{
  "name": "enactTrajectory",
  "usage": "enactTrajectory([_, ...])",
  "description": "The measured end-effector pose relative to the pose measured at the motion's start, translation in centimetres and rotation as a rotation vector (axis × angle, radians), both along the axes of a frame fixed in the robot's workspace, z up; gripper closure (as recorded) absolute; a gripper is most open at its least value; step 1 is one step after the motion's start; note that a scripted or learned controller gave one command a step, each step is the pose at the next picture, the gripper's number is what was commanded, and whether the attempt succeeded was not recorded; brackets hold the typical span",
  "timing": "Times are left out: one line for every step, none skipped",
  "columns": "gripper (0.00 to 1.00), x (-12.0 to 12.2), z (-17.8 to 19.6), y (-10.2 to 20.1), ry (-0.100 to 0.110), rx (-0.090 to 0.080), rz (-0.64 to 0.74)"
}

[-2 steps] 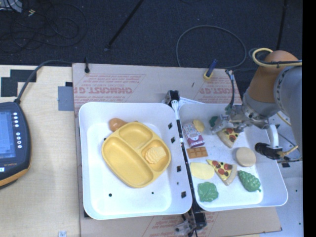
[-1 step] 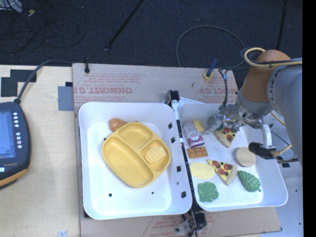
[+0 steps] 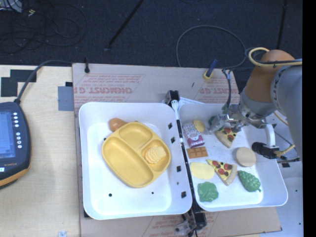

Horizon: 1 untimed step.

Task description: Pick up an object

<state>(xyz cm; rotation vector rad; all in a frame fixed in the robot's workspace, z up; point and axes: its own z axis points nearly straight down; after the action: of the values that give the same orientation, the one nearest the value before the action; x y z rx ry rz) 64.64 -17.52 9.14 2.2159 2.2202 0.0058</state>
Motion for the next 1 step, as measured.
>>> enactTrajectory([0.0, -0.03, 0.07, 1.8, -0.002, -0.005, -0.001])
